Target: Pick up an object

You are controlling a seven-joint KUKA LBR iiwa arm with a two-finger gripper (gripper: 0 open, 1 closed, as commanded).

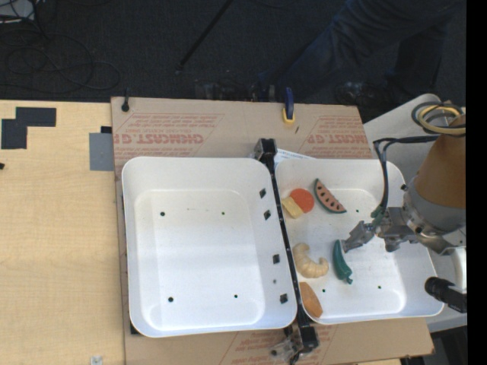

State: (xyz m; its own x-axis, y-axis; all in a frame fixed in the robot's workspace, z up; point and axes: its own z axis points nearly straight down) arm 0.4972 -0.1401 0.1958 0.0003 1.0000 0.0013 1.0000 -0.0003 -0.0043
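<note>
Tabletop [53, 242]: pale wood, carrying a brown cardboard sheet [198, 131] with red printing, on which both bins sit. Left bin [137, 204]: shallow, white, with small dark holes in its floor. Right bin [396, 299]: same make, touching the left bin along a black clipped seam [274, 226]; all the small objects lie in it. Arm [445, 181]: grey with an orange band, reaching in from the right over the right bin's far side. Gripper [364, 236]: low over the right bin's floor, its fingers pointing leftward; from where I stand I cannot tell whether they are apart or together, and nothing shows between them. Green pepper-like piece [342, 261]: long, dark green, lying on the bin floor just below and left of the gripper. Watermelon slice [329, 197]: curved, red with a green rind, near the bin's upper middle. Croissant-shaped piece [311, 263]: pale tan, by the seam, near the green piece. Orange-brown oval [310, 300]: at the bin's lower left corner. Red round piece [302, 199]: touching a yellow block [291, 206], both just left of the watermelon slice. Blue-and-yellow clamp [288, 109]: on the cardboard's far edge.
</note>
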